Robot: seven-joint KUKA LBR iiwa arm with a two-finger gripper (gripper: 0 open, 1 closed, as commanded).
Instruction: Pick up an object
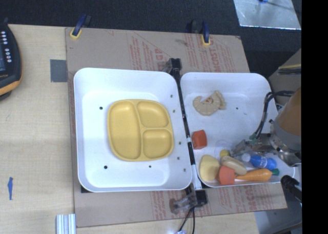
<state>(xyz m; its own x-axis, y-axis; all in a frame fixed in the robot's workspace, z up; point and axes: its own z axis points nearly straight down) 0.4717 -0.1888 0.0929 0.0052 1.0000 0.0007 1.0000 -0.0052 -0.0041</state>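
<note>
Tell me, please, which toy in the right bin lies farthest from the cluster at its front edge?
The tan croissant-shaped piece, lying alone near the bin's back; the small red block sits closer to the cluster.

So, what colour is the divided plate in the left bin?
Pale yellow; the divided plate shows plainly in the camera view.

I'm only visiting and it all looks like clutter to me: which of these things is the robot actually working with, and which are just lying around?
Part of the job:
- gripper, low in the right bin
- toy pile beside it: carrot, blue bottle
- orange cup
- tan piece

Just lying about:
- yellow divided plate in the left bin
- handheld controller
- blue clamps
</note>
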